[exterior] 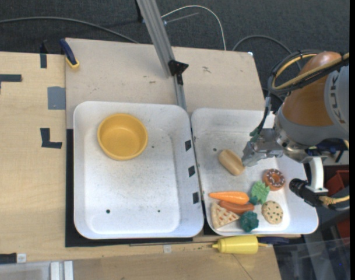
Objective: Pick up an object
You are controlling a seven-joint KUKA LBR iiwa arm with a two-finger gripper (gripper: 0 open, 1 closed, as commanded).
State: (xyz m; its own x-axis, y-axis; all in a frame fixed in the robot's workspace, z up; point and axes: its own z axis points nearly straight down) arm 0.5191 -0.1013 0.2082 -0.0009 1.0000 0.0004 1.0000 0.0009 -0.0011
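**Pick not yet made: gripper beside the bread roll, nothing lifted**

Working from the near edge of the bench outward. Closest to me, a yellow mustard bottle (238,245) lies on the bench just outside the right bin's front rim. Inside the right bin (224,121), the near corner holds a cluster of toy food: a pizza slice (223,216), a carrot (230,198), a cookie (273,212), a green broccoli piece (248,221) and a lettuce piece (259,192). A chocolate doughnut (274,179) sits just behind them.

Further in, a tan bread roll (230,161) lies on the bin floor, by my reading the likeliest target. The gripper (254,153) is low and just to the right of it, near or touching its end. I cannot tell how the jaws stand; the wrist body hides them. Nothing is visibly gripped, and the roll rests flat.

The left bin (84,174) carries a yellow bowl (122,135) in its far half, well apart from the arm.

Assessment: the approach appears done; closure on an item and the lift remain. I judge the task at an early to middle stage.
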